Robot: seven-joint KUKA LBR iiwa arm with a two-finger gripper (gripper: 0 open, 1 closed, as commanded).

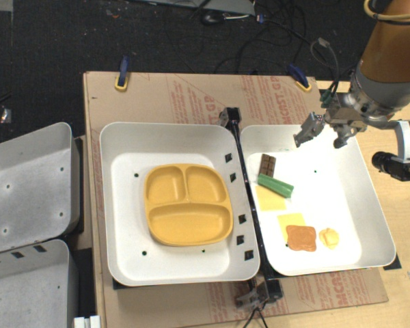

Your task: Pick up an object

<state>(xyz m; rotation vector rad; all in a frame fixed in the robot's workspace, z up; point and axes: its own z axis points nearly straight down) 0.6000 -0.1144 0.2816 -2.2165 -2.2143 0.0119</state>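
Over the right bin's [369, 183] far edge, my gripper [323, 133] hangs spread and holding nothing, so no pick's been made. The green block [275, 185] sits in that bin beside the brown bar [267, 164]. Reach, descent, grasp all left, I'd say.

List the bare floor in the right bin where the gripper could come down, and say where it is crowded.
Right bin: bare floor along the right wall and below the gripper. Crowded on its left: brown bar, green block, yellow squares, toast and a yellow piece.
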